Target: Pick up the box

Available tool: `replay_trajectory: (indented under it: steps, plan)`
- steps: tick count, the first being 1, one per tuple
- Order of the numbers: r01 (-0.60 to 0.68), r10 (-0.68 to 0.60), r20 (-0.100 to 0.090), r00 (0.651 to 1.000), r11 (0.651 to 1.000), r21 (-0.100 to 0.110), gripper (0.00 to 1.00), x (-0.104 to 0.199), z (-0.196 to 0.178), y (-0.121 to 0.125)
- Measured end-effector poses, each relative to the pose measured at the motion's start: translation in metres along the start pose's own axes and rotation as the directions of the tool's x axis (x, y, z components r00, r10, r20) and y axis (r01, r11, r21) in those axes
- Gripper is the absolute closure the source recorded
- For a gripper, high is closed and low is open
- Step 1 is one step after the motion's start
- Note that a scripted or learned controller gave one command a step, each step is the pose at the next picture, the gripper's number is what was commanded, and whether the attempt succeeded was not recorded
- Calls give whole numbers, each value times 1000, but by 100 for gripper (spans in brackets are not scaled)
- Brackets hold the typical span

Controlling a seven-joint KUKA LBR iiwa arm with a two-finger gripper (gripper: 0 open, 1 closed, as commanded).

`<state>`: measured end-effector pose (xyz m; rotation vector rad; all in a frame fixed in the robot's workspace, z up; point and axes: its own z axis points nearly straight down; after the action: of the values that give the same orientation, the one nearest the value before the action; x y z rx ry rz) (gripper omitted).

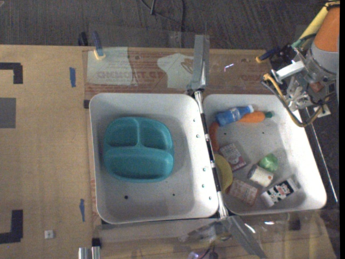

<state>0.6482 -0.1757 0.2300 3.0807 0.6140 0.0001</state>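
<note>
Camera view, from above and at a slant. You are looking down on a wooden table [43,144] that is carrying two shallow white bins side by side. The left bin [102,198] is holding a teal divided plate [138,148], which is lying flat toward its upper left.

The right bin [312,188] is holding the small items. Along its far wall a blue bottle [234,115] is lying on its side, with an orange carrot [254,117] just beside it to the right. A yellow banana [223,171] is leaning against the bin's left wall. A green cup [269,162] is sitting near the middle.

The boxes you are after are lying in this bin: a pink box [232,155] near the centre left, a second pink box [243,191] toward the near wall, a white carton [261,176] just below the green cup, and a black-and-white box [281,192] in the near right corner. All are resting on the bin floor, apart from the arm.

The arm is entering from the upper right, its orange band [329,34] showing at the edge. The gripper [296,90] is hanging above the far right corner of the right bin, well apart from every box. You cannot tell whether the jaws are wide or narrow; nothing is showing between them.
</note>
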Motion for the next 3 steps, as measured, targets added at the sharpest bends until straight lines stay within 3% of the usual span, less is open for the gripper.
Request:
replay_trajectory:
  steps: [1, 2, 3]
  plan:
    - [346, -346, 1, 938, 938, 4, 100, -23, 70, -7]
    - [-78, 78, 0, 997, 997, 0, 100, -28, -34, 32]
    - [37, -37, 2, 999, 999, 4, 100, 6, 62, 0]
